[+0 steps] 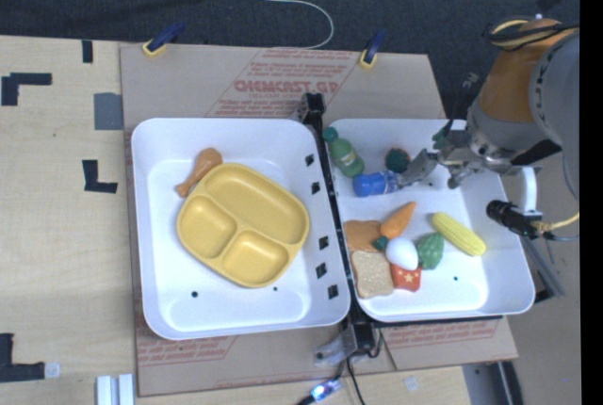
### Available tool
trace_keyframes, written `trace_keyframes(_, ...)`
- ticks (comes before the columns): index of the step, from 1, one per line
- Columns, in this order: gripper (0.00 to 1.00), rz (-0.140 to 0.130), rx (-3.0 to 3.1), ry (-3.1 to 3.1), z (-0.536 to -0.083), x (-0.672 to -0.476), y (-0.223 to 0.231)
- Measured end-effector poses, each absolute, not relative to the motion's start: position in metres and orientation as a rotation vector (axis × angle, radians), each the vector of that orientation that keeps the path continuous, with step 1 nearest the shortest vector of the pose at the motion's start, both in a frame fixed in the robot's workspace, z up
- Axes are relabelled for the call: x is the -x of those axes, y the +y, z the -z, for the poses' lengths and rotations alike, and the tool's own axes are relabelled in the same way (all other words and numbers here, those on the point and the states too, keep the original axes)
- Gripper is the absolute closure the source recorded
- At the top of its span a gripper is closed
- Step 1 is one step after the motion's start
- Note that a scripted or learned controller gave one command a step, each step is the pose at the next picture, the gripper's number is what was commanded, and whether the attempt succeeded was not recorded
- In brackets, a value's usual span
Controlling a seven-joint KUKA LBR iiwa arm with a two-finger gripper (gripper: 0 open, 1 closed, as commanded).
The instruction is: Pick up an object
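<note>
Your grey arm (pixel 542 102) reaches in from the right, orange band above the wrist, its gripper (pixel 435 170) low with both fingers spread apart

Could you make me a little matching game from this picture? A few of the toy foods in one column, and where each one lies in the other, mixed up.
Things:
1. yellow plastic corn cob
2. orange plastic chicken drumstick
3. white plastic egg
4. green plastic bottle

Places:
A. left bin, touching the yellow divided tray
B. right bin, near its right side
C. right bin, far left corner by the divider
D. right bin, between the slice of toast and a green vegetable

Pairs: 1-B, 2-A, 3-D, 4-C
</note>
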State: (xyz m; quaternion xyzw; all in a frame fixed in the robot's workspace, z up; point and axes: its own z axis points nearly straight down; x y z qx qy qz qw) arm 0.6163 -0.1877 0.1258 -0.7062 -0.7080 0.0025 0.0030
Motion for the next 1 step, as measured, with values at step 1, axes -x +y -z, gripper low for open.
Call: trace_keyframes(1,0.0,-0.005,2.217,-2.224,-0.0817,-0.6158,-0.1864)
